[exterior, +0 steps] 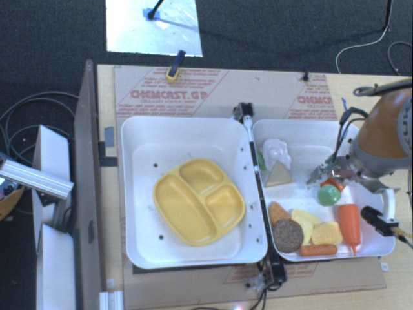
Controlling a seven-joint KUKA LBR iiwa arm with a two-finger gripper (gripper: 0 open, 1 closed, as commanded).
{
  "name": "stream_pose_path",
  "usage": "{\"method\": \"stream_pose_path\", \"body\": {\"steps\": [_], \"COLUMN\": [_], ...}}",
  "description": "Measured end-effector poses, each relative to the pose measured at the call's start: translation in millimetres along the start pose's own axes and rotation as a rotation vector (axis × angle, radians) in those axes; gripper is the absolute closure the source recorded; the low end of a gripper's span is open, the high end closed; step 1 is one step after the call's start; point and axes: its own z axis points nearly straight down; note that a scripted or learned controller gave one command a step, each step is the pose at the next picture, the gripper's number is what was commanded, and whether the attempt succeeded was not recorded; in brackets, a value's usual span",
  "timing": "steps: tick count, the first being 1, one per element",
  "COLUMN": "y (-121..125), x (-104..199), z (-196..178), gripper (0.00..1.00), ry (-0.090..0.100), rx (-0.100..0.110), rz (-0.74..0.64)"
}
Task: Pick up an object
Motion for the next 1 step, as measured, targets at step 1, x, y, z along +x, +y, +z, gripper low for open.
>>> {"method": "stream_pose_path", "body": {"steps": [1], "y": [28.7], "x": [-1.3], "z": [-155.6], "gripper": [0.00], "ry": [0.008], "rx": [0.001], "rz": [-0.006]}}
